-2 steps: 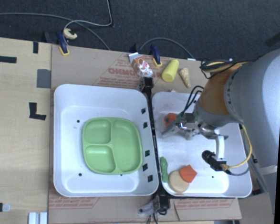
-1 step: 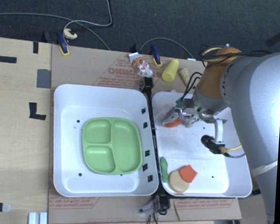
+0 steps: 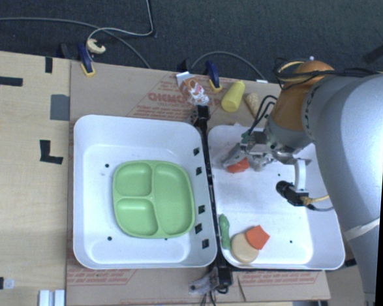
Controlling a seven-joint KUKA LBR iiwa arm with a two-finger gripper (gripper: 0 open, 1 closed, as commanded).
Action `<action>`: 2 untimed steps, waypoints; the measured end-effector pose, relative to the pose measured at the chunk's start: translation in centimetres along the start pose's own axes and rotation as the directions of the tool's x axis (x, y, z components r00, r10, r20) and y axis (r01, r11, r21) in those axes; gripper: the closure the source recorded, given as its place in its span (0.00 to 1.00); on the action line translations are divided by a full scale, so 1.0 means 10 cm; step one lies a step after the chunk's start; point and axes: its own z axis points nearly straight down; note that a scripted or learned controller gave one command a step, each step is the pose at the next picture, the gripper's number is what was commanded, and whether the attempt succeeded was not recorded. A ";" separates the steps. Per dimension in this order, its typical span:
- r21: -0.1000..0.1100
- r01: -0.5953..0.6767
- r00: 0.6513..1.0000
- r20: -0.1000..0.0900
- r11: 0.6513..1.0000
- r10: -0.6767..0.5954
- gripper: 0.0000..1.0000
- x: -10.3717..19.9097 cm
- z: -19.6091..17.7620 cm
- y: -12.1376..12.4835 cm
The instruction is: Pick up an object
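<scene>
The gripper sits low in the right bin, near that bin's far left corner, with the grey arm and its orange band reaching in from the right. A small orange-red block lies right at the gripper's tip, touching it or just beneath it. Whether the gripper has closed on the block, or how far apart it stands, I cannot tell: the wrist body hides the tip from above.

Elsewhere in the right bin, along its near edge, lie a green stick against the left wall, a round tan piece beside it, and an orange wedge touching the tan piece (all well apart from the gripper). The left bin holds a green divided plate near its middle. On the surface beyond the bins' far edges rest a yellow cylinder and a small wrapped packet.

The step in hand looks like the grasp itself: the gripper is down at the orange-red block, which appears to be the chosen object and seems to rest on the bin floor. The next move calls for a firm closure on the block, then a straight lift clear of the floor. The block is small, so it could slip out or be nudged toward the wall between the bins.
</scene>
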 end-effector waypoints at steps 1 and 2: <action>0.000 -0.001 1.000 0.000 1.000 0.001 0.00 0.04 0.00 0.11; 0.000 0.000 1.000 0.003 1.000 0.000 1.00 0.04 -0.10 0.12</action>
